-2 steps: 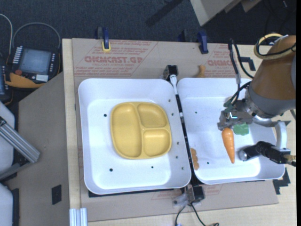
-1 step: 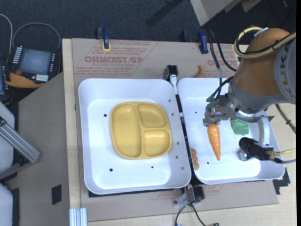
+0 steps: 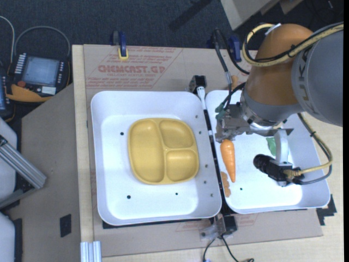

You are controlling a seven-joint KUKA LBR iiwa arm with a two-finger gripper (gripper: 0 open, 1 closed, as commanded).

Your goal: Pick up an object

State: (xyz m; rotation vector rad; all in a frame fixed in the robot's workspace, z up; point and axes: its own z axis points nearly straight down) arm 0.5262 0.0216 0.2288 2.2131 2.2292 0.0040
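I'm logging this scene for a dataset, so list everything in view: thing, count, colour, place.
Bins: two, white, side by side on the bench.
Divided plate: one, yellow, three compartments, middle of left bin.
Carrot: one, orange, left side of right bin, pointing down the view.
Small green item: one, right bin, partly behind the arm; kind unclear.
Clamps: two, blue, far board edge.
Handheld screen unit: one, black and orange, floor at left.
Arm: one, grey and orange, over right bin.
Gripper: one, just above the carrot's top.
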